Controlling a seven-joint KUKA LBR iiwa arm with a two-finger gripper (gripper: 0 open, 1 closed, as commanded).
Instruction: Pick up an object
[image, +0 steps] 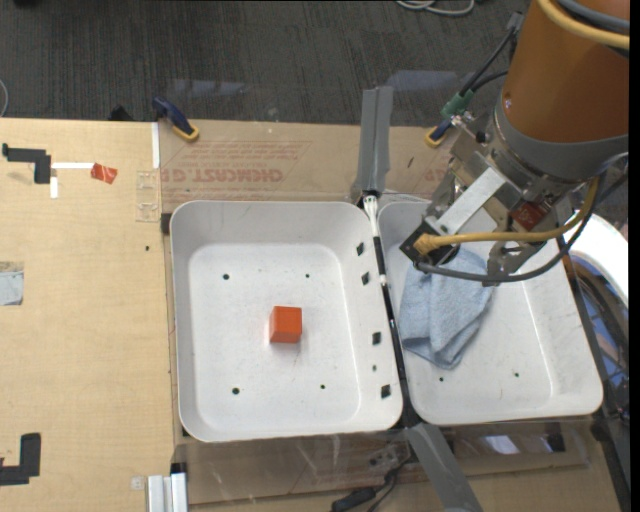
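A blue-grey cloth (445, 312) lies crumpled in the left part of the right bin (545, 385), its top edge reaching up under the gripper. My gripper (497, 265) hangs low over the cloth's upper right corner, and the wrist hides where the two meet. A small red cube (285, 325) sits near the middle of the left bin (200, 330), well away from the gripper.
The two white bins stand side by side with a narrow divider (385, 300) between them. Cardboard (260, 165) lies behind the bins. The wooden bench (80, 320) stretches to the left. A yellow cable (500, 237) loops under the wrist.
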